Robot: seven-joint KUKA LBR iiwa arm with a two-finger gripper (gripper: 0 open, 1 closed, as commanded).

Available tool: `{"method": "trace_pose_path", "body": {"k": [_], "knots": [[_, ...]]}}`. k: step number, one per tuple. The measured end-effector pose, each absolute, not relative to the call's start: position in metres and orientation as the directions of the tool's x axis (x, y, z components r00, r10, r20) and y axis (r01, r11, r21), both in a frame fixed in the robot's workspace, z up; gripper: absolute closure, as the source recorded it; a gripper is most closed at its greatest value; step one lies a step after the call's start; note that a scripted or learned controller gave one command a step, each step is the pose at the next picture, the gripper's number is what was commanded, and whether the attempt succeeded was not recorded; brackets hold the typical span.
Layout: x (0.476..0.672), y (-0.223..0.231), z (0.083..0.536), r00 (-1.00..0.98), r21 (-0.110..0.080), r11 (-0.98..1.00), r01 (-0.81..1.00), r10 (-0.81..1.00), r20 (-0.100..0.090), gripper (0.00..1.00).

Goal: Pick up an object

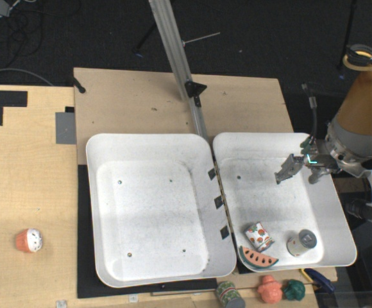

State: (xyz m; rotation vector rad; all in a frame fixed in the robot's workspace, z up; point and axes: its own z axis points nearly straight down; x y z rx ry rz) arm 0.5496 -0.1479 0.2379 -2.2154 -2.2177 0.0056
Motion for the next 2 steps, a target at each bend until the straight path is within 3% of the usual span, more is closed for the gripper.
{"method": "trace_pose_path", "body": {"k": [1,2], "knots": [[0.55,-0.149,0.24,0.001,-0.003,-0.001,1.0,1.0,0.001,0.0],[0.545,-0.143,0.195,-0.001,-0.008,0.001,1.0,1.0,0.002,0.0]]}}
